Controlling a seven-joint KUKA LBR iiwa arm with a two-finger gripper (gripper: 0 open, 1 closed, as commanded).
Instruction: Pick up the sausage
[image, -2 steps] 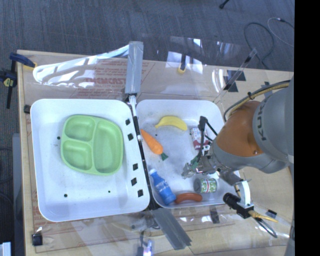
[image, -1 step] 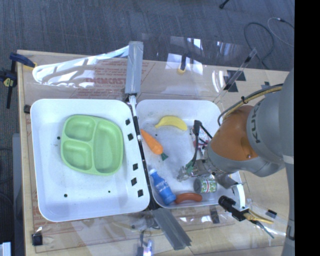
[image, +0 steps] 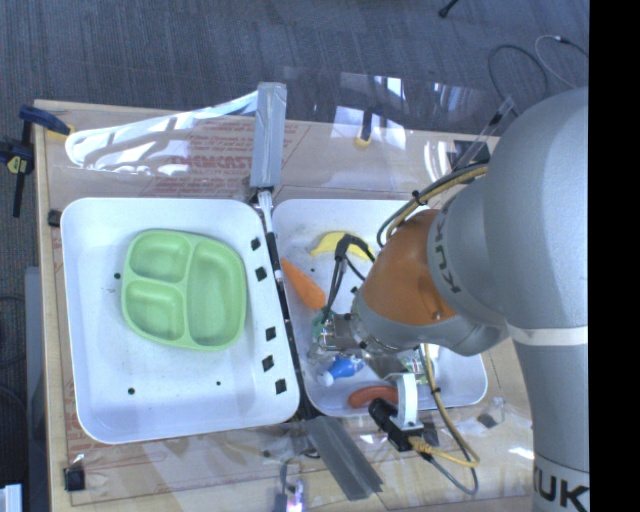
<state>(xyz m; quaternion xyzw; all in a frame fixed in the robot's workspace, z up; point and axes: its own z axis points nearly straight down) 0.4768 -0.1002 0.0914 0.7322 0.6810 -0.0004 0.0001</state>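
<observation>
Sausage (image: 366, 396) at right bin's (image: 470, 385) front rim, gripper (image: 335, 345) just above — grip state hidden

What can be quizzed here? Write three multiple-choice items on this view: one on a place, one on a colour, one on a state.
1. Which bin holds the green divided plate?
A. The left bin
B. The right bin
C. Neither; it lies on the bench

2. What colour is the carrot-shaped piece near the divider?
A. Blue
B. Orange
C. White

3. How does the sausage lie?
A. On the green plate
B. On the floor of the right bin, near its front wall
C. On the bench outside the bins

Answers:
1. A: the green divided plate rests on the floor of the left bin.
2. B: the carrot-shaped piece is orange, beside the divider.
3. B: the sausage lies low in the right bin, below the arm.
</observation>
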